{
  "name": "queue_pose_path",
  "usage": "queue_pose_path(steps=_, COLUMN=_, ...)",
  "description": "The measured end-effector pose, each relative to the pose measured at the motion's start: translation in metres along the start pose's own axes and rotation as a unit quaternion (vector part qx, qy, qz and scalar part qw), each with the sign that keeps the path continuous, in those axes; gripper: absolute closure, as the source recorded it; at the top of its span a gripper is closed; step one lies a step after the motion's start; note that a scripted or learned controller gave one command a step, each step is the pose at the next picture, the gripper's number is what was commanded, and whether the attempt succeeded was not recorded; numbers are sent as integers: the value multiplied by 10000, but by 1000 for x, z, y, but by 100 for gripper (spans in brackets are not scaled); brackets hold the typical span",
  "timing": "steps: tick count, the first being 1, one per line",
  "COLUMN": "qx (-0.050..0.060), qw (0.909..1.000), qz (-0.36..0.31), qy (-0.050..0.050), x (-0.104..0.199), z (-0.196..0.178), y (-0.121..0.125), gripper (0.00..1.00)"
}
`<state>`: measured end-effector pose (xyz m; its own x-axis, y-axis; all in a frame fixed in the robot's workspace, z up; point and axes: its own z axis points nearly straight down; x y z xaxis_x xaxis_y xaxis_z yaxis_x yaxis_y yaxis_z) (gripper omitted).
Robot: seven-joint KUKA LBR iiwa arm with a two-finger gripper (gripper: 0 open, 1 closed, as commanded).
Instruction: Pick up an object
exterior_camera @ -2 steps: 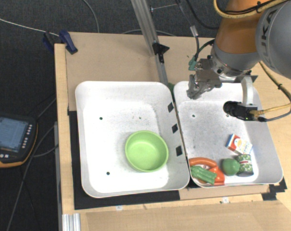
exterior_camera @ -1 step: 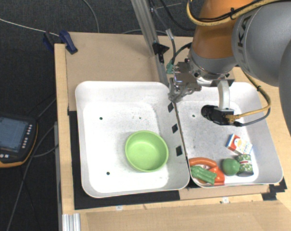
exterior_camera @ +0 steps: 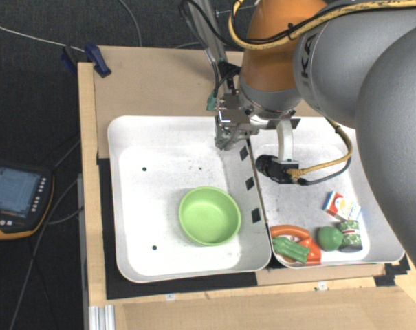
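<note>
A light green bowl point(exterior_camera: 209, 215) sits upright in the left bin point(exterior_camera: 135, 184), near its front right. The right bin point(exterior_camera: 373, 205) holds a cluster at its front: an orange and red piece with a dark green vegetable point(exterior_camera: 292, 245) on it, a green ball point(exterior_camera: 328, 237), a small printed can point(exterior_camera: 351, 234) and a small red, white and blue box point(exterior_camera: 338, 203). My gripper point(exterior_camera: 226, 137) hangs over the back end of the divider between the bins, above the left bin's back right corner. It is well apart from the bowl and from the cluster.
A black plug on a yellow cable point(exterior_camera: 276, 168) dangles from the arm over the right bin's back left. The large grey arm covers the right bin's back right. Off the bench at left lies a pendant point(exterior_camera: 15, 198). A blue clamp point(exterior_camera: 97, 59) sits on the bench's back left corner.
</note>
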<state>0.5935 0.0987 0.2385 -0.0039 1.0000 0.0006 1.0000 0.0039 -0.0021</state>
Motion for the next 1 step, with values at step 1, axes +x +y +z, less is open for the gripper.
queue_pose_path(steps=1, qx=-11, qw=10000, qz=18, qy=-2, x=-2, z=-1, y=1, gripper=0)
